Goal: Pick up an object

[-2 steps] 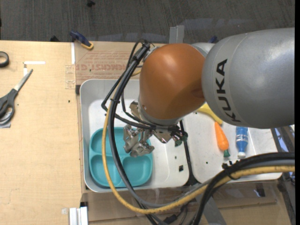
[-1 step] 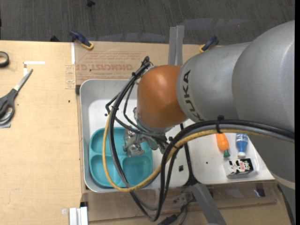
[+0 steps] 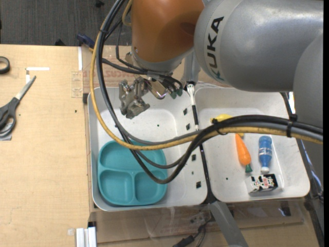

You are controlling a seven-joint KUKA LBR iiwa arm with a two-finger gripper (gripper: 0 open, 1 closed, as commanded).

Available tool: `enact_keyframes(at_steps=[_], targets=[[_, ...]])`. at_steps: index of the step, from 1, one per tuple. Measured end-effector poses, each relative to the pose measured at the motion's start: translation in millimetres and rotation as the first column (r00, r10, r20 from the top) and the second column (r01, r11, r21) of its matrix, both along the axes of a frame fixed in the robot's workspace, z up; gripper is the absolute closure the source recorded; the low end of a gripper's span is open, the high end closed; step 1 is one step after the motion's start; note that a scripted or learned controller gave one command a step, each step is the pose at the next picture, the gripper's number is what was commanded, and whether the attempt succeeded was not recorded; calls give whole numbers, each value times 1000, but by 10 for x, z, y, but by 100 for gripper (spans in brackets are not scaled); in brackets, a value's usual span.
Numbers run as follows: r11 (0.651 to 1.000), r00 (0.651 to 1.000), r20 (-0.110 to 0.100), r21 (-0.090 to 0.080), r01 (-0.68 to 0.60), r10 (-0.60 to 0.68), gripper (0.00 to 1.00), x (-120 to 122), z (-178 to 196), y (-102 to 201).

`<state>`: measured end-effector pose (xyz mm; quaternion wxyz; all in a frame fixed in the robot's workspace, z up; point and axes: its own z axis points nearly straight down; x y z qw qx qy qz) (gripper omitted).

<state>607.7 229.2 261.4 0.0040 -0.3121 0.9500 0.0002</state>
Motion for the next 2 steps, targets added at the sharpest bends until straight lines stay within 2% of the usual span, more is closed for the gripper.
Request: enact_keyframes(at_steps=[1, 2], targets=[[988, 988, -3, -1, 152, -152, 100, -637, -1643, -10], [977, 977, 0, 0, 215, -215, 100, 422, -613, -19]])
